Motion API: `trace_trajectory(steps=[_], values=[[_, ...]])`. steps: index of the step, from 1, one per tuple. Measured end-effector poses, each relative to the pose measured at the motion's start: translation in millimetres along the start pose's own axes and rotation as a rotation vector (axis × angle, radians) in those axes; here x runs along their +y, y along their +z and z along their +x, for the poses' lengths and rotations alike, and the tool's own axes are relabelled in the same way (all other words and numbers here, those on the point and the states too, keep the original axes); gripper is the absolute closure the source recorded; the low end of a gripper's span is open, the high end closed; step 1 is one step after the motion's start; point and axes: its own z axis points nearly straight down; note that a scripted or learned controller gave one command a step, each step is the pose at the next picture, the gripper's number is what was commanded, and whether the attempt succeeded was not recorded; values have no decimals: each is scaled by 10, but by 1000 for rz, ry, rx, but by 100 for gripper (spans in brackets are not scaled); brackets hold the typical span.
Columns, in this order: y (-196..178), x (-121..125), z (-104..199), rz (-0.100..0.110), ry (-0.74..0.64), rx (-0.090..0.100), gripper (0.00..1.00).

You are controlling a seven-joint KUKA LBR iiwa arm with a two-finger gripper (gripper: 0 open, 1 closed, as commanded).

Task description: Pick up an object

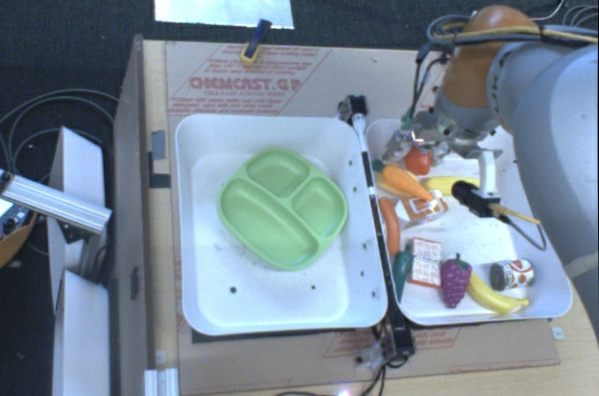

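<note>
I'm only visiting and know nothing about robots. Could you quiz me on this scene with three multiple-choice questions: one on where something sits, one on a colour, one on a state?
1. Where is the divided plate?
A. left bin
B. right bin
C. floor

2. What colour is the grape bunch?
A. yellow
B. purple
C. white

3. Where is the end effector?
A. over the left bin
B. off the bench
C. at the right bin's far end

Answers: 1 A, it lies in the left bin. 2 B, plainly purple. 3 C, it is above the right bin's toys.
</note>
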Motion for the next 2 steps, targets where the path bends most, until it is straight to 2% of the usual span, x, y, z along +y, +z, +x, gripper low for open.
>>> trace_trajectory(steps=[1, 2], values=[[-128, 8, -7, -3, -1, 0, 100], [-1057, -818, 536, 3, -1, 4, 100]])
